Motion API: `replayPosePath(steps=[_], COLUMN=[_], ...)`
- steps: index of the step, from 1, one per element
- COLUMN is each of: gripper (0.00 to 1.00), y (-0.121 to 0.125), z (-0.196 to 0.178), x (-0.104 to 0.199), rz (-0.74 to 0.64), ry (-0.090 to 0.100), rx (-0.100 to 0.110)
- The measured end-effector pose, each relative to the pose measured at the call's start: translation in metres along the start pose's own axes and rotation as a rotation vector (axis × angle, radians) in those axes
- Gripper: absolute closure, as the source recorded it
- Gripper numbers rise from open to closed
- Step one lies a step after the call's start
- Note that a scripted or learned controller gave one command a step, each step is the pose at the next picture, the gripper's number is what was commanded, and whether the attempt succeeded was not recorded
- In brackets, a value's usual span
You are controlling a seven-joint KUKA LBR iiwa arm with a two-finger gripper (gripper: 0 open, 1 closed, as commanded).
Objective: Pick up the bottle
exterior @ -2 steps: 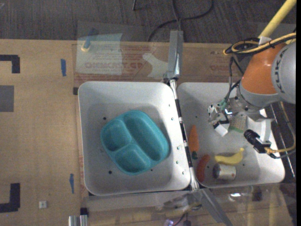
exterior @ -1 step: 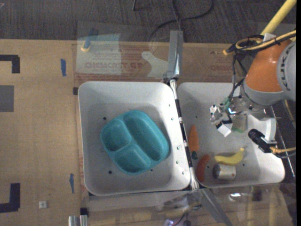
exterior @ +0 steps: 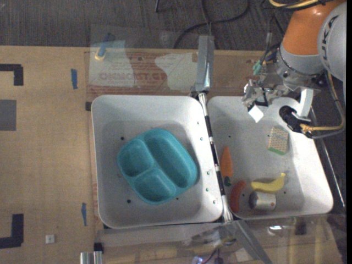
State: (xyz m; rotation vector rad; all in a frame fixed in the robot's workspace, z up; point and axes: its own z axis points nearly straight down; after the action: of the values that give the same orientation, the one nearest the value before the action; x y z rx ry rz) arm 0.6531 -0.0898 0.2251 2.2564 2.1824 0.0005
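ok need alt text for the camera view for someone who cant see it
A grey and orange robot arm reaches in from the right, its gripper hovering over the far edge of the right white bin, which holds a banana, a metal can, a carrot and a small card. The left white bin holds a teal divided plate.

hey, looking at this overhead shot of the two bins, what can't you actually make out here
- Gripper, camera view: blurred and tangled in wrist cabling, so the state of its jaws cannot be read.
- Bottle: nothing in the right bin reads clearly as one; the grey cylinder is too small to identify.
- Speckled card: its print is too small to read.
- Arm: cut off by the top and right edges.
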Motion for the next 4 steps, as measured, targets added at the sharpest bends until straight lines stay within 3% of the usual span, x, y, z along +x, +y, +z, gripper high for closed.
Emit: replayPosePath(steps=[1, 2, 3, 4], gripper=[1.0, 1.0, 1.0, 1.0], y=[0.013, 0.011, -0.012, 0.011], z=[-0.057, -0.118, -0.091, -0.005], x=[0.036, 0.101, 0.075, 0.078], rz=[-0.014, 0.137, 0.309, 0.24], ry=[0.0, 0.0, 0.0, 0.001], rx=[0.0, 0.0, 0.006, 0.005])
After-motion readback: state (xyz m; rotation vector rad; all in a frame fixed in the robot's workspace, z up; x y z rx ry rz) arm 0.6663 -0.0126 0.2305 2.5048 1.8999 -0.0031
